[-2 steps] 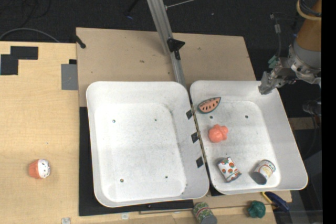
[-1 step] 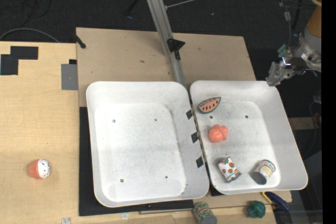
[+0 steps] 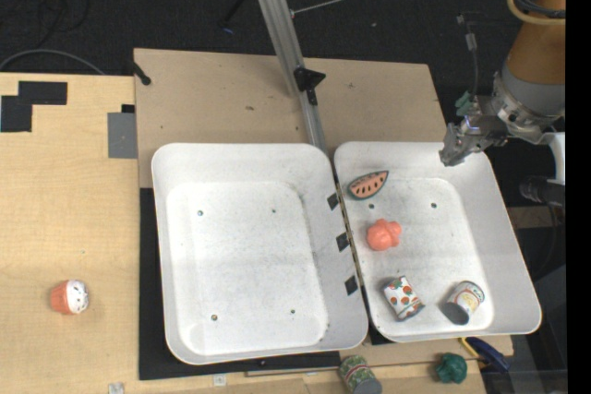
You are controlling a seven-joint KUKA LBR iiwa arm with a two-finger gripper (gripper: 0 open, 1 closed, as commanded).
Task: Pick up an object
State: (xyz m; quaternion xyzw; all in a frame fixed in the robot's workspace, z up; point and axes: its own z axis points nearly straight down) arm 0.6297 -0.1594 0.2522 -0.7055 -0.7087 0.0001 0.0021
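Gripper [image 3: 454, 152] above right bin's [image 3: 480, 198] rim

Gripper [image 3: 454, 152] sits over far right corner of right bin [image 3: 499, 226], arm [image 3: 534, 60] entering from right; you can't read finger state from this angle. Right bin contents: watermelon slice [image 3: 367, 185] near far left corner, orange-red lump [image 3: 384, 234] mid-left, spotted can [image 3: 402, 298] and tipped tin [image 3: 464, 301] along near edge, side by side, apart. Left bin [image 3: 185, 171] beside it. On bench: red-white ball [image 3: 69, 297] far left; green can [image 3: 356, 374] and green blob [image 3: 451, 368] just past near rim. Metal rail [image 3: 279, 23] runs up from bin junction.
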